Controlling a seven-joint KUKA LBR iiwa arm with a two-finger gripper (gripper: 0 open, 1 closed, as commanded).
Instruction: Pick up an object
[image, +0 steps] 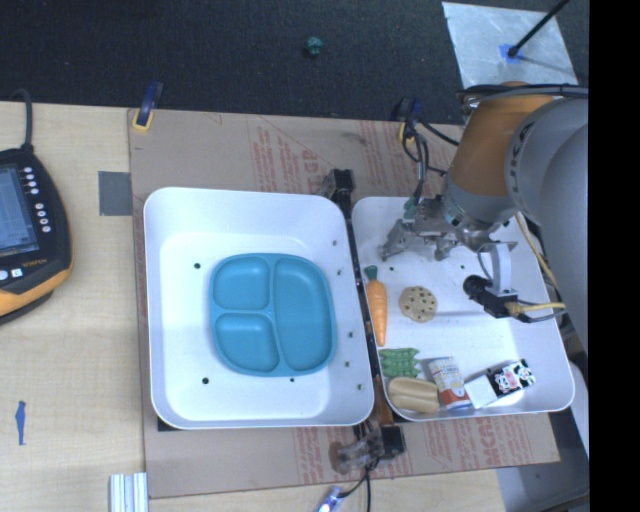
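The gripper (420, 245) hangs over the far end of the right bin (545, 400), its metal fingers spread apart with nothing between them. The grey arm (545, 150) with its orange band fills the corner above it.

Nearer in the same bin, a cookie (417, 304) lies by itself on the white floor, well short of the fingers. A carrot (376, 312) lies along the bin's left wall, just beside the cookie. At the near end sit a green toy (398, 361), a bread roll (413, 394), a small can (449, 384) and a black-and-white carton (507, 382), packed close together.

The left bin (170, 300) holds a blue divided plate (271, 313). A handheld controller (25, 235) rests on the bench far left.
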